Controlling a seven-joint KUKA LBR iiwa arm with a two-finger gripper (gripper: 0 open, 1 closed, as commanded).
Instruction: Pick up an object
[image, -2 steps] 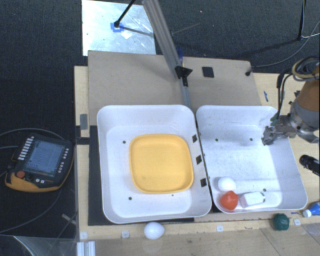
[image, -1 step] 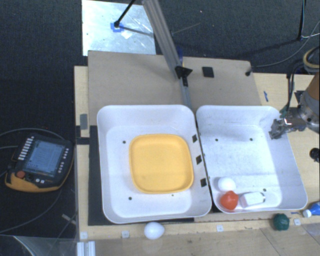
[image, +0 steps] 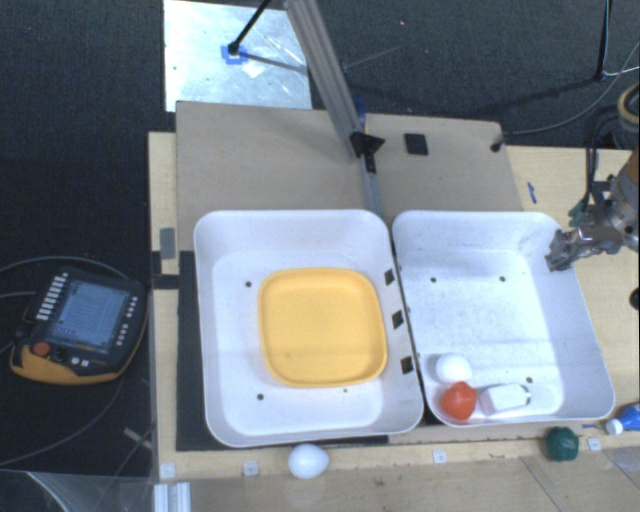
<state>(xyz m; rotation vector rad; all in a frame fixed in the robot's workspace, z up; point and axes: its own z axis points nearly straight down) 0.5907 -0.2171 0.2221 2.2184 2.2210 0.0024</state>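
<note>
A yellow square plate (image: 323, 326) lies flat in the left bin (image: 225, 300). In the right bin (image: 500, 300), at its near left corner, sit a white ball (image: 453, 367), a red ball (image: 459, 401) and a white block (image: 504, 399), close together. My gripper (image: 566, 249) hangs at the right bin's far right rim, well away from these objects. Nothing shows between its fingers.
A white egg-shaped object (image: 308, 460) lies on the bench in front of the left bin. A dark green ball (image: 561, 443) and a blue-tipped item (image: 623, 424) rest outside the right bin's near right corner. A teach pendant (image: 78, 329) sits at far left.
</note>
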